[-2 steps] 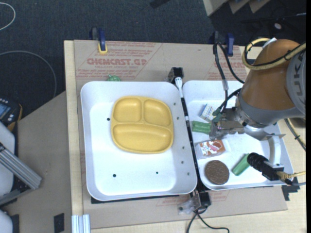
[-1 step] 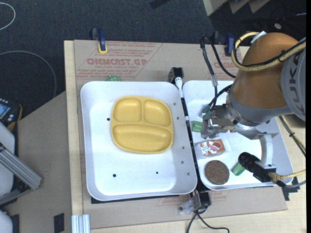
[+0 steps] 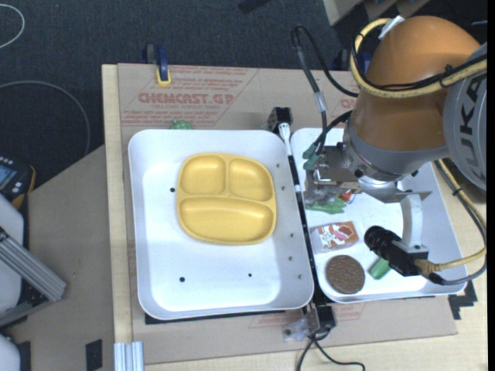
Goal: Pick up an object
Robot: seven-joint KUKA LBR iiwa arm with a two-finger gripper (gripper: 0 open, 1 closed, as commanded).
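"Yellow plate (image 3: pixel 227 198) with three compartments lies flat in the left bin (image 3: pixel 162 230) — is that where the arm is?"

"No, the arm (image 3: pixel 410 91) reaches over the right bin (image 3: pixel 452 238), and the claw (image 3: pixel 329 182) hangs low at that bin's left side, close to the wall it shares with the other bin."

"Spread or pressed together?"

"I cannot tell (the wrist hides too much from above). A green leafy thing (image 3: pixel 325 205) lies right under the claw, perhaps touching it — I cannot see it being pinched."

"And the other things to pick?"

"A red and white packet (image 3: pixel 335 236) lies just in front of the green thing, a brown round disc (image 3: pixel 344 273) sits near the bin's front edge, and a small green piece (image 3: pixel 379 268) lies just beside the disc, toward the picture's right."
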